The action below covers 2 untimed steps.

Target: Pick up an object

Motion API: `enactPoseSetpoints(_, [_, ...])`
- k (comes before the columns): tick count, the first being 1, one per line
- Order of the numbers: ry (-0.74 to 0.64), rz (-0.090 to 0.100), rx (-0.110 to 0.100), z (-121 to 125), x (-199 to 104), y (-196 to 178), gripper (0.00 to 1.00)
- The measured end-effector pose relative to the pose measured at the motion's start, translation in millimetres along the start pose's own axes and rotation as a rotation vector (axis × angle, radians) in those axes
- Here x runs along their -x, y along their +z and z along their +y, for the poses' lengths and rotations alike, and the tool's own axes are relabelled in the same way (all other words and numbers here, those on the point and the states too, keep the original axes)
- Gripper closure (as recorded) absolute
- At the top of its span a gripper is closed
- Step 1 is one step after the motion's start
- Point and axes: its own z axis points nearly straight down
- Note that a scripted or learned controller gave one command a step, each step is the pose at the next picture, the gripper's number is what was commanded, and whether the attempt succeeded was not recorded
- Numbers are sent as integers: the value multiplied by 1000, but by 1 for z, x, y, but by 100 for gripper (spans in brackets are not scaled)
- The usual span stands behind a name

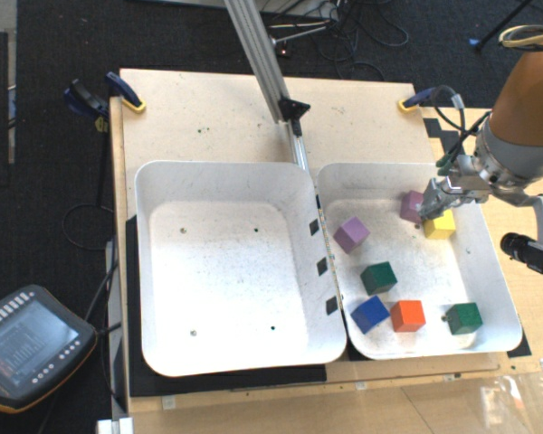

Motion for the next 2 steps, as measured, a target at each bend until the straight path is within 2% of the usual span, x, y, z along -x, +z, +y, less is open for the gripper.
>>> enactPoseSetpoints(1, [-5, 3, -5, 24, -51, 7, 100])
enactPoseSetpoints(2, [-5, 4, -8, 34, -109, 18, 100])
